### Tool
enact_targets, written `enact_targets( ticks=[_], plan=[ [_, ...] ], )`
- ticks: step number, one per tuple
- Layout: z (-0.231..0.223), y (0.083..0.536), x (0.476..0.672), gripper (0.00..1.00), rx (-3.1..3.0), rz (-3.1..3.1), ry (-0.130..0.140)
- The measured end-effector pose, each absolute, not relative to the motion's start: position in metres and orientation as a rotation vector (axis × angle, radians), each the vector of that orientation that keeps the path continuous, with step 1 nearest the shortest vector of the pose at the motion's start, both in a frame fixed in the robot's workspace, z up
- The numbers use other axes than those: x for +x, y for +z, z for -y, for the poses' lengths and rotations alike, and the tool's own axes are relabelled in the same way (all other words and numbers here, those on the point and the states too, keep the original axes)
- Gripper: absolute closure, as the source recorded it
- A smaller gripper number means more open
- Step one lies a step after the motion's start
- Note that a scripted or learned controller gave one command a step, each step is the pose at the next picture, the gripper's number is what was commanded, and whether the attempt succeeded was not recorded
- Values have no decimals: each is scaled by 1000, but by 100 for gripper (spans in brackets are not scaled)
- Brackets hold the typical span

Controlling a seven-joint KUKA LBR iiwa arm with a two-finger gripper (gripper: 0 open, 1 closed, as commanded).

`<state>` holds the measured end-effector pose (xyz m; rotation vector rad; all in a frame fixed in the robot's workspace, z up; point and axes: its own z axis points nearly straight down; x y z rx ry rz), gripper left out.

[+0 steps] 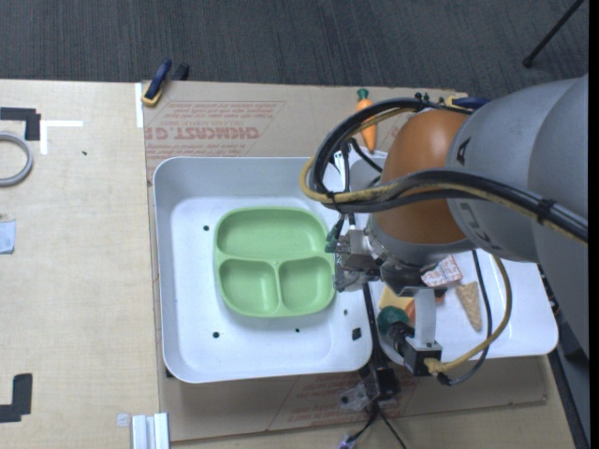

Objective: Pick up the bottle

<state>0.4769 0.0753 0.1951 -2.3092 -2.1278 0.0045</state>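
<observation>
Nothing looks lifted yet; the arm [524, 176] hovers over the right bin [529, 330] at three o'clock, and I cannot tell the end effector [354, 260] state

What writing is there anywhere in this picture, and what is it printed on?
"CHEMCAST GP": large red letters, upside down, on the brown cardboard sheet under the left white bin; likely reading.
Smaller red lines beside it: too small to read.
Red print on the same sheet's near side: blurred.
Print on the red-and-white wrapper: unreadable.
</observation>
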Motion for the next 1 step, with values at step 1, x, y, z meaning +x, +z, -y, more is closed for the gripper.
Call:
enact_targets(
  ticks=[1],
  plan=[
    [-141, 228, 477, 100, -2355, 2079, 4]
  ],
)
